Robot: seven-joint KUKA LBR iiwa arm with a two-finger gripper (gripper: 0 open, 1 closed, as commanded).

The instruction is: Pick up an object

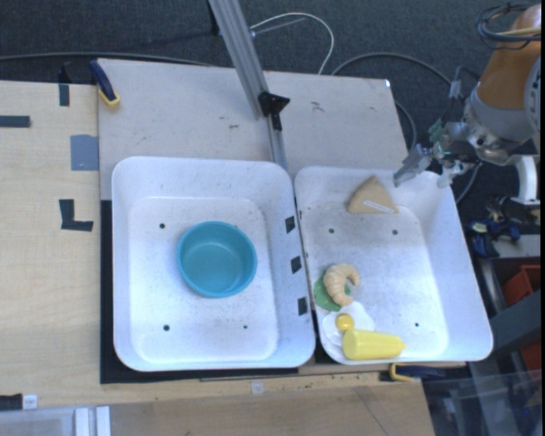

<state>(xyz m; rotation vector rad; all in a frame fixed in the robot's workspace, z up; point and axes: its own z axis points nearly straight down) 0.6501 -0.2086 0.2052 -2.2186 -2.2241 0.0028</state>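
A tan wedge-shaped piece lies at the far end of the right bin. A croissant-like toy rests on a green piece near that bin's left wall. A yellow bottle-shaped toy sits on a white piece at the bin's near edge. A blue bowl stands in the middle of the left bin. My gripper hangs over the right bin's far right corner, just right of the tan wedge, with its fingers apart and nothing between them.
A grey metal pole slants down to the gap between the bins. Cables trail on the floor behind the bench. A blue and yellow clamp sits at the board's far left corner.
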